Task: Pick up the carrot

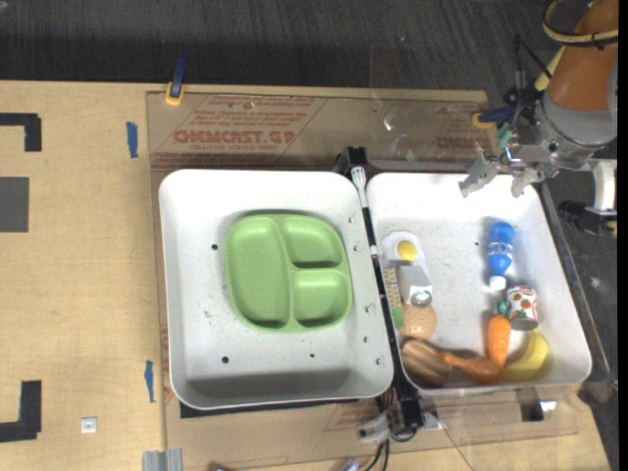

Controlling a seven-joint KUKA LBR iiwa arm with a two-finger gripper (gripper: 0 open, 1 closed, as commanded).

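My two-finger gripper (pixel 500 173) hung over the far right corner of the right-hand shallow white bin (pixel 446 209), fingers spread apart and holding nothing. The small orange toy carrot (pixel 498 339) stood well apart from me at the bin's near right end, just beside a yellow toy banana (pixel 531 354) and below a blue bottle (pixel 500 248). I judged it light, stiff, smooth plastic; its thicker middle seemed the surest hold.

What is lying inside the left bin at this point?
The left bin holds one green divided plate with three compartments, nothing visible in them. The bin floor beneath the plate is covered. The carrot lies in the right bin.
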